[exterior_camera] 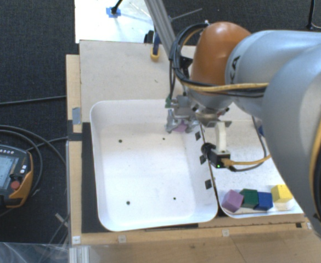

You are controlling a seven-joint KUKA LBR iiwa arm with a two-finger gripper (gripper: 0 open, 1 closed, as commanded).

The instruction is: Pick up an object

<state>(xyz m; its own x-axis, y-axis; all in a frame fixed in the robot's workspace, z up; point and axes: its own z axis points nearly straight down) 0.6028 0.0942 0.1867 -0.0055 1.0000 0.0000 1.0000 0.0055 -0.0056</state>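
My gripper (178,120) hangs low over the far right corner of the left white bin (97,163). A small pink-purple object (178,128) peeks out right beneath it, against the bin floor; most of it is hidden by the gripper. Whether the gripper holds that object is not visible. In the near end of the right bin (242,215) lie a purple block (232,200), a green block (249,196), a blue block (265,201) and a yellow block (281,192), side by side.
The grey arm with its orange band (218,48) covers most of the right bin. A teach pendant (4,177) with cables lies on the floor at the left. Bare bench board (122,70) stretches behind the left bin.
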